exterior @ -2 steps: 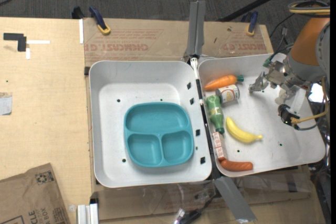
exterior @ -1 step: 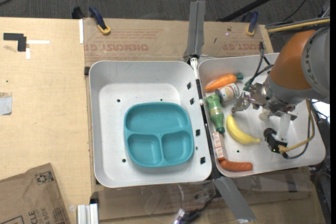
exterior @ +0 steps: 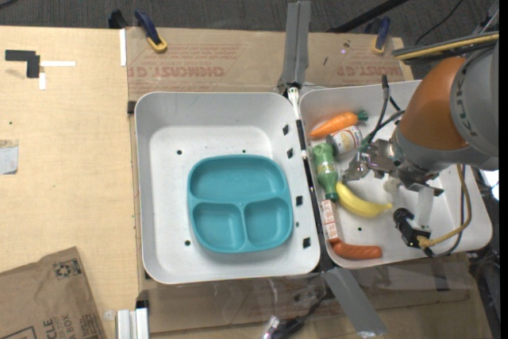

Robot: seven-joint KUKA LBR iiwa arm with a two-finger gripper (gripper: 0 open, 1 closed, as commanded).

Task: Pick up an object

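Over right bin [exterior: 468, 238] at 3 o'clock | arm low, jaws [exterior: 361, 164] state can't tell | banana [exterior: 361, 202], jar [exterior: 345, 141], green bottle [exterior: 324, 167], carrot [exterior: 333, 124] crowded close | risk: jaws nudge neighbours, banana slips or rolls clear before pinch

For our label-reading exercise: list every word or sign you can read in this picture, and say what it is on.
"CHEMCEST", red, upside down, on the cardboard sheet behind the bins.
"CLE" and "BOX", partial, with a recycling symbol, on the cardboard box at lower left.
Labels on the jar and green bottle: too small to read.
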